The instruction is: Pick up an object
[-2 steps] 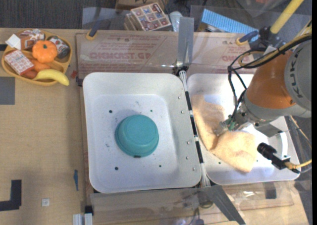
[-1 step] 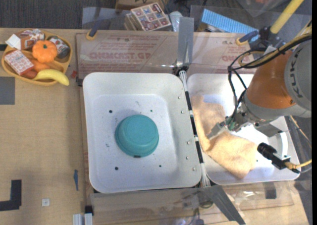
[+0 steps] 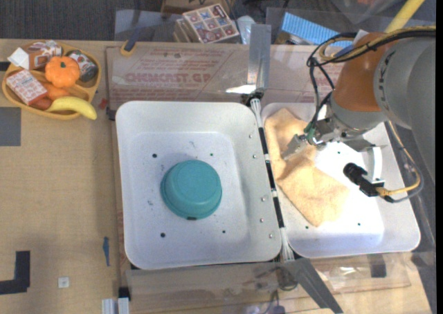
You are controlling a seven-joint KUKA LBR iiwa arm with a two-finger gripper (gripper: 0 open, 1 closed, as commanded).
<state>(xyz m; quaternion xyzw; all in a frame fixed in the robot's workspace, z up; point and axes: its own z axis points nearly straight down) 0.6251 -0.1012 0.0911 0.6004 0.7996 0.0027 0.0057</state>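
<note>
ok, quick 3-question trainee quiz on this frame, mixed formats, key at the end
1. True or false: the teal bowl lies in the left bin.
2. What lies under the gripper in the right bin? A) banana B) tan cloth C) book
3. Fill in: the arm's band above the wrist is ____.

Key: 1 true; 2 B; 3 orange.

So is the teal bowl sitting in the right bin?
No, the teal bowl lies upside down in the left bin.
</note>
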